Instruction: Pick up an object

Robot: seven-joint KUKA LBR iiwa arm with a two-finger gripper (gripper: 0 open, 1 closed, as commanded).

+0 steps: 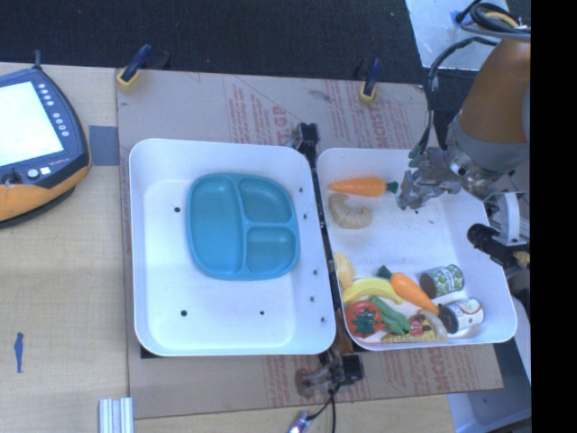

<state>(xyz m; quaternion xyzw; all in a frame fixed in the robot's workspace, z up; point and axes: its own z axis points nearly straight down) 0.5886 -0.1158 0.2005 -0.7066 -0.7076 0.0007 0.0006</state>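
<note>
1. Progress: nothing lifted yet. The grey two-finger gripper [413,197] sits low in the far part of the right white shallow bin [451,242], just right of the orange plastic carrot with green top [359,187]. Can't tell whether its jaws are wide or narrow, and nothing is visibly between them. Grasp and lift are both still to do, by my read.
2. Right bin, near edge: pile of toy food, with a yellow plastic banana [368,289], a second orange carrot [413,290], a red tomato-like piece [364,318], green pieces, a small green-labelled can [443,280] and a white cup-like item [465,314] at the near right corner.
3. Right bin, far left corner: the carrot lying flat along the far edge, a pale beige curved piece [348,211] just nearer. Likeliest target is that carrot.
4. Left white shallow bin [158,242]: one blue three-compartment plastic plate [242,225], compartments bare, towards the far side.
</note>
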